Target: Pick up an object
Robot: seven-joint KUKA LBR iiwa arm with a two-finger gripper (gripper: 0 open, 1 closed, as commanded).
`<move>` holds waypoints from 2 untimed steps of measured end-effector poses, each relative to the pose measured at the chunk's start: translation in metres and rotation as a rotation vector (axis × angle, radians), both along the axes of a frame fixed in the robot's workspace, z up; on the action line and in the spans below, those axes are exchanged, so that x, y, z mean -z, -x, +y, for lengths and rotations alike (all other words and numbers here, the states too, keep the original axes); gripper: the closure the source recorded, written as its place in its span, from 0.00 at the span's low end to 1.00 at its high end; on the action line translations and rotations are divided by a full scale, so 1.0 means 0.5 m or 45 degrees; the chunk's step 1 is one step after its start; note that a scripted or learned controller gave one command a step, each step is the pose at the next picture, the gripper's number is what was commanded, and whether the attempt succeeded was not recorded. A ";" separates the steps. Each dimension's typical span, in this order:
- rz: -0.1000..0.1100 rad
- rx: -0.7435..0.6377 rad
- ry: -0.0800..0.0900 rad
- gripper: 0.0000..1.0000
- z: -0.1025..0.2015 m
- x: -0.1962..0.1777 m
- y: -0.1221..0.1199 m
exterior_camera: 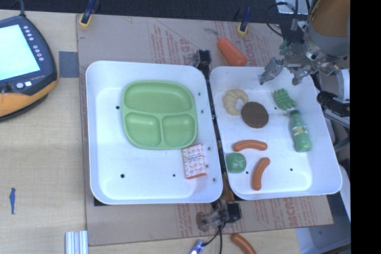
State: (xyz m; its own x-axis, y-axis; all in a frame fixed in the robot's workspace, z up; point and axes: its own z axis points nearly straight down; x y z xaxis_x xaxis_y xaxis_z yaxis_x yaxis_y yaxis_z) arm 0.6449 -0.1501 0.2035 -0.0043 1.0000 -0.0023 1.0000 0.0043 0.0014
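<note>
Nearest the camera, an orange sausage-shaped toy (244,242) lies on the cardboard sheet (149,38) below the bins, outside both. Left shallow white bin (98,128) holds a pale green three-compartment plastic plate (159,114) and, just below the plate's lower right corner, a small red-and-white printed packet (194,161). Right shallow white bin (324,169) holds the candidate objects: a curved orange sausage (259,173) near the front, a small green round toy (236,162) just left of it, a second orange sausage (250,145) lying crosswise above those, a green plastic bottle (299,131) toward the right wall, a dark brown round patty (255,114) touching a cream ring-shaped pastry (235,101), and a small green ridged piece (283,98) above the bottle. Two-finger gripper (286,71) sits over the far right corner of the right bin, fingers spread apart, nothing between them; closest item is the green ridged piece, just below, not touching. Beyond the bins, an orange carrot-shaped toy (231,52) rests on the cardboard. Far left, a teach pendant with orange casing (24,68) on the bench.
</note>
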 end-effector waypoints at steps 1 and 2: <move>0.011 0.002 -0.003 0.00 -0.125 0.204 0.012; 0.009 -0.002 -0.001 1.00 -0.126 0.180 0.009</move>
